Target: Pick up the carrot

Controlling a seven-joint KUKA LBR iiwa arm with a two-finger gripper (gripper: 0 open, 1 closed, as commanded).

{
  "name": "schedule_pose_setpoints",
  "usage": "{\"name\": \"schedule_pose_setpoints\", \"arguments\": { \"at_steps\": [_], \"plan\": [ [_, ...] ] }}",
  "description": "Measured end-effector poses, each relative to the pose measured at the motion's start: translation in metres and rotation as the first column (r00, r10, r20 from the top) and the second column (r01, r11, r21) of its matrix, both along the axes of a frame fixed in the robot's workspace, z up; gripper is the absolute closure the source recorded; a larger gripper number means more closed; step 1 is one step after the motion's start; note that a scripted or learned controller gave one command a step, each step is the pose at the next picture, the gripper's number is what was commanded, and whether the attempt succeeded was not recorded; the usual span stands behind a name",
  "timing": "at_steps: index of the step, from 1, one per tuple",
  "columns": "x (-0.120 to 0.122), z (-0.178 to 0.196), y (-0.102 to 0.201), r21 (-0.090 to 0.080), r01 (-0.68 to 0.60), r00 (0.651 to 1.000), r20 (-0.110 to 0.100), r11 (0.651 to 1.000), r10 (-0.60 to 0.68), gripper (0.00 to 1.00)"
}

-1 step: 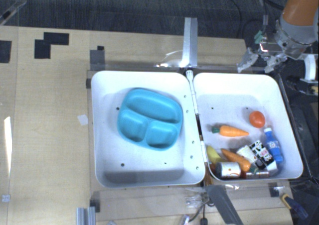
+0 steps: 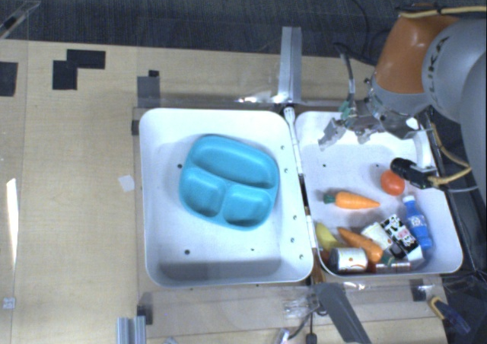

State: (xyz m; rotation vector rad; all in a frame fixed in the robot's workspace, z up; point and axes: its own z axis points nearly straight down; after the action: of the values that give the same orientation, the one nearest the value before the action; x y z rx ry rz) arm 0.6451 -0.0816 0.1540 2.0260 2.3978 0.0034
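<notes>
Right now the gripper point(image 2: 348, 128) hangs over the far end of the right bin point(image 2: 449, 255), fingers spread and holding nothing. The carrot point(image 2: 351, 199) lies on its side mid-bin, well apart from it, green tip toward the divider. Best to descend over its thick middle, jaws straddling its width, clear of the orange ball point(image 2: 393, 183) nearby.

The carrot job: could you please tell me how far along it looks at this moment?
Nothing looks done yet: the carrot lies on the floor of the right bin, beside the tomato. In hand, the gripper hovers above the bin's far end, apart from the carrot. Left: descend over it, grasp it and lift.
</notes>
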Motion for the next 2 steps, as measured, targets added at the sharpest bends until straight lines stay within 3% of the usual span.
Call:
{"name": "schedule_pose_setpoints", "arguments": {
  "at_steps": [1, 2],
  "plan": [
    [-0.055, -0.034, -0.006, 0.0, -0.06, 0.998, 0.001, 0.998, 0.06, 0.0],
    [-0.077, -0.064, -0.024, -0.001, -0.063, 0.998, 0.01, 0.998, 0.063, 0.0]
  ]
}}
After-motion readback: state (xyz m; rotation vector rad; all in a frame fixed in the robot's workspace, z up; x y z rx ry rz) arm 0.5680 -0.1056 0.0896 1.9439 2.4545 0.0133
